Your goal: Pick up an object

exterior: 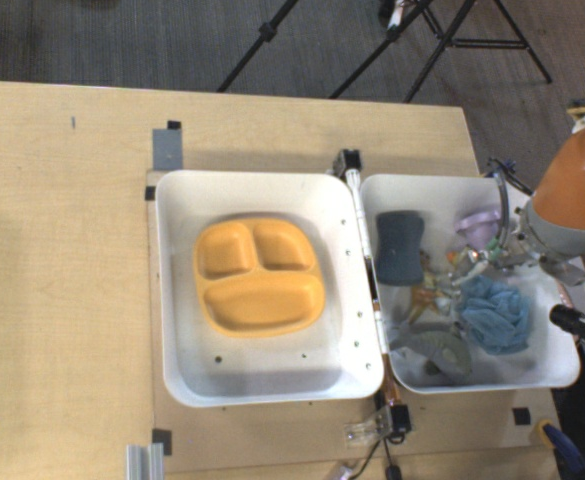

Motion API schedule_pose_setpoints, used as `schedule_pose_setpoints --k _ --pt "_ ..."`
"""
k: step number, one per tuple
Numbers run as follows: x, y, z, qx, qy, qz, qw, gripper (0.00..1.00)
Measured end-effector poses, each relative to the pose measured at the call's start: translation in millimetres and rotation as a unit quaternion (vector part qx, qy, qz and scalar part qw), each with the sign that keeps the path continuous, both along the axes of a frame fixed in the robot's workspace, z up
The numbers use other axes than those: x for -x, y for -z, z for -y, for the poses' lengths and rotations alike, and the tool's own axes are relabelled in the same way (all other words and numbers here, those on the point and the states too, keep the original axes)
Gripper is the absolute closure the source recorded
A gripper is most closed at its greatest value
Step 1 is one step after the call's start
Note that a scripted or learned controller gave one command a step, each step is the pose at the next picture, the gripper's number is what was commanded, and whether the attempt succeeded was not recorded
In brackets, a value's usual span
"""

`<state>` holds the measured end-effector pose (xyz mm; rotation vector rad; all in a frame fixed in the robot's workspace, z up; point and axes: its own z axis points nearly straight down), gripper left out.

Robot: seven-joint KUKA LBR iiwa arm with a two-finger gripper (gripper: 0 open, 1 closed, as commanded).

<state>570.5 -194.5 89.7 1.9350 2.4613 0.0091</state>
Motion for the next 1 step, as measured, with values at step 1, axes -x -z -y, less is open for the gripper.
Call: schedule_pose_setpoints --k 1 --pt "-5.2 0.2 10.0 -0.0003 -0.010 0.000 0.9999 0.00"
